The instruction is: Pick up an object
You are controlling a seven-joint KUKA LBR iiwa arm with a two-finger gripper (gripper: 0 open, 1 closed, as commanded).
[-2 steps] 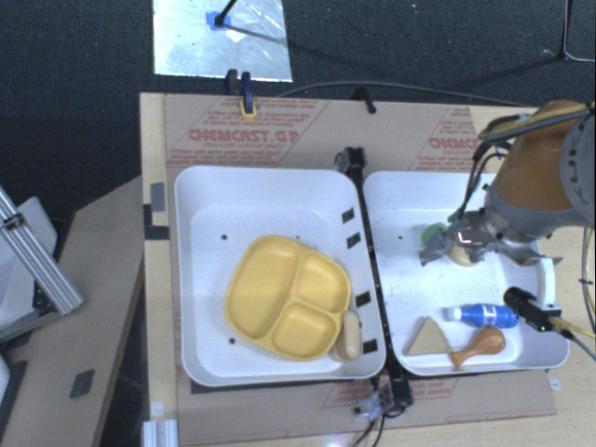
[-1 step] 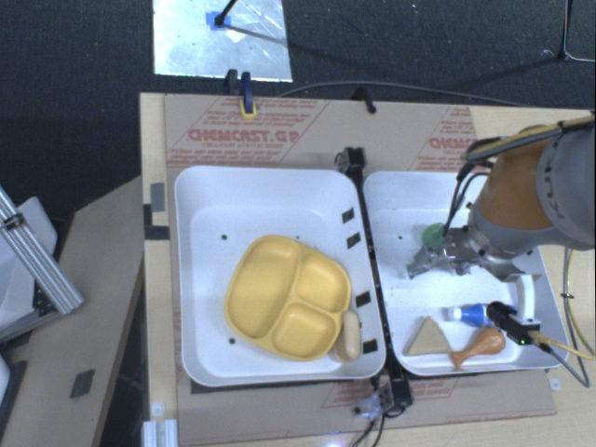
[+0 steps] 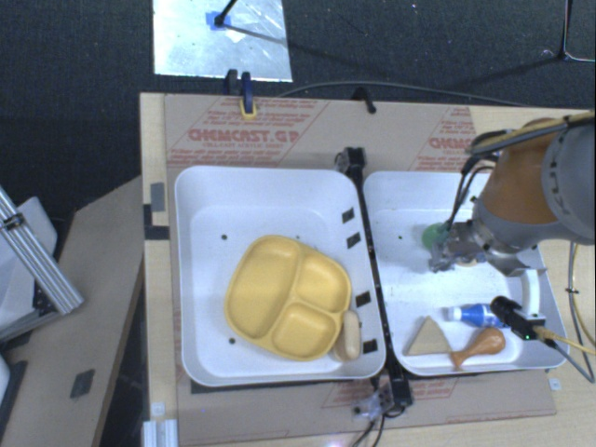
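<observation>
1. White plastic makes up both shallow bins, set side by side on a bench covered with printed cardboard.
2. Left bin holds a yellow divided tray, lying flat and turned at an angle.
3. At the tray's near right corner lies a small tan roll, touching the tray's edge and close to the bin's right wall.
4. Right bin holds the arm's working end: the gripper is down near the middle of the bin, and whether it is open or closed cannot be told.
5. Just to the gripper's far left sits a green ball, partly hidden by it; contact cannot be judged.
6. Along the near side of the right bin lie a blue and white tube, a tan triangular wedge and an orange-brown pear-shaped piece, close together.
7. Black clips mark the wall between the bins.
8. Beyond the bench, on dark carpet, lies a shiny metal sheet.
</observation>
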